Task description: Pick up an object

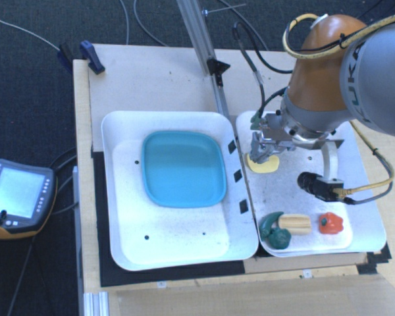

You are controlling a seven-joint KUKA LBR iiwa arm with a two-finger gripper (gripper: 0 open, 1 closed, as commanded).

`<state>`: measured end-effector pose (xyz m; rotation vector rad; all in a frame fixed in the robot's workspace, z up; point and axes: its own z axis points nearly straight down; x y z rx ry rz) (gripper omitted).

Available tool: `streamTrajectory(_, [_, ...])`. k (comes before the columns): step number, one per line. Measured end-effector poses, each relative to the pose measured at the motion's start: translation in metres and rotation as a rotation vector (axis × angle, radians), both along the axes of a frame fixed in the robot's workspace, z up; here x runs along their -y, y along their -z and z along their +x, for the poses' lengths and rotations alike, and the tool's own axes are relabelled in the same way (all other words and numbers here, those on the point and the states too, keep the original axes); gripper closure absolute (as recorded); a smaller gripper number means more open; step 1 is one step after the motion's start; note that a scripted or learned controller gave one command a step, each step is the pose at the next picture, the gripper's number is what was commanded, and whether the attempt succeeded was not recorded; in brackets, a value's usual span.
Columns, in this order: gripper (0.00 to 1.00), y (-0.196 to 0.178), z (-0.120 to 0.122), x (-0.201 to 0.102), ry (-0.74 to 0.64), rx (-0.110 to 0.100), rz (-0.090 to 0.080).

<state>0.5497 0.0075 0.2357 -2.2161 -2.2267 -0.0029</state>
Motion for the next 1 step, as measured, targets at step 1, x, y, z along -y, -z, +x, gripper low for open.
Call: streamTrajectory(1, [1.0,0.0093,0.0127,-0.0504,0.0,-0.002,0.0])
